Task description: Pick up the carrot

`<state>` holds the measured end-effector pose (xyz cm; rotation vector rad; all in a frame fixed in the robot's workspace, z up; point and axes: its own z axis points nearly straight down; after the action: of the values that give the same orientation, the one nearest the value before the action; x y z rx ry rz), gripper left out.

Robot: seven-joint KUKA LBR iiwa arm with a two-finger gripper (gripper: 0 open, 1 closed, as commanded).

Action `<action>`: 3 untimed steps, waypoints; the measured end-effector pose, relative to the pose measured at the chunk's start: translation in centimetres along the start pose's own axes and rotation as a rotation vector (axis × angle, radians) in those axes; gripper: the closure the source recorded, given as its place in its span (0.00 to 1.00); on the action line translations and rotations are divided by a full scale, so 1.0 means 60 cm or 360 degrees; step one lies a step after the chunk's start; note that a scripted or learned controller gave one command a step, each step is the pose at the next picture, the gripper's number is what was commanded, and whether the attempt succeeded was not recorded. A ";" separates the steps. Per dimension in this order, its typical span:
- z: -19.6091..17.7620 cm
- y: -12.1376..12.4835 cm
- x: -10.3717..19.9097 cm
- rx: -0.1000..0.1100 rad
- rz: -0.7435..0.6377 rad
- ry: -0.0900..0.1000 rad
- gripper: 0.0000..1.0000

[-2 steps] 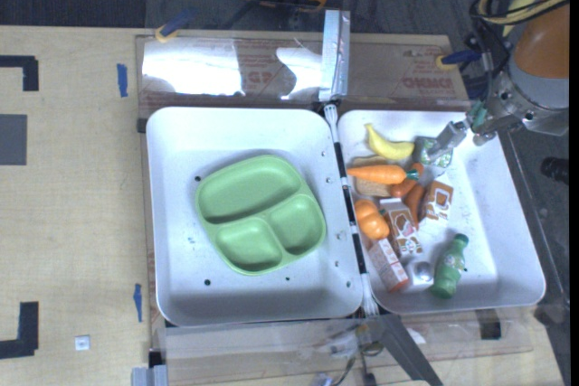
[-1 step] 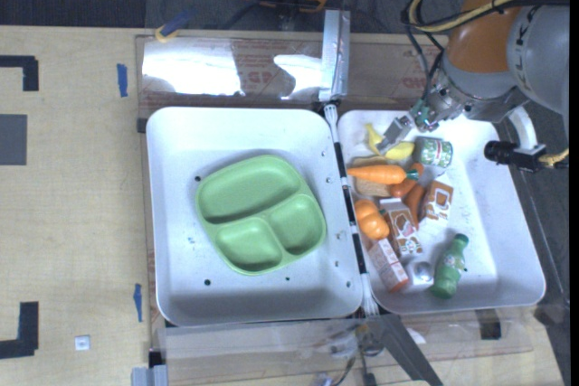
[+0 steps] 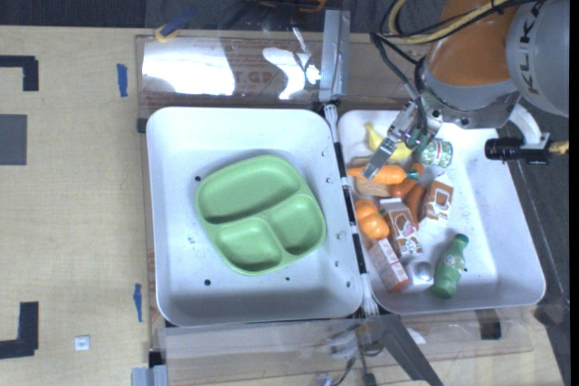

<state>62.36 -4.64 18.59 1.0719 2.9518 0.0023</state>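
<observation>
Gripper (image 3: 384, 154) down in right bin (image 3: 507, 240), fingers clamped on carrot (image 3: 391, 175) at bin's upper left w/ other toy food. Green bottle (image 3: 449, 264) near front. Green plate (image 3: 261, 212) in left bin (image 3: 172, 194).

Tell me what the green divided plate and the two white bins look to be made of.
Green three-compartment plate: looks like moulded plastic, matte, with soft rounded ridges and even colour. Shallow white bins, left and right: probably plastic too, smooth with a slight sheen and rounded corners; thin painted metal cannot be ruled out.
</observation>
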 end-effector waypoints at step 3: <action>0.128 -0.061 -0.098 -0.0011 -0.0051 -0.0030 1.00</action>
<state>64.54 -11.21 10.88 1.0175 2.9496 0.0026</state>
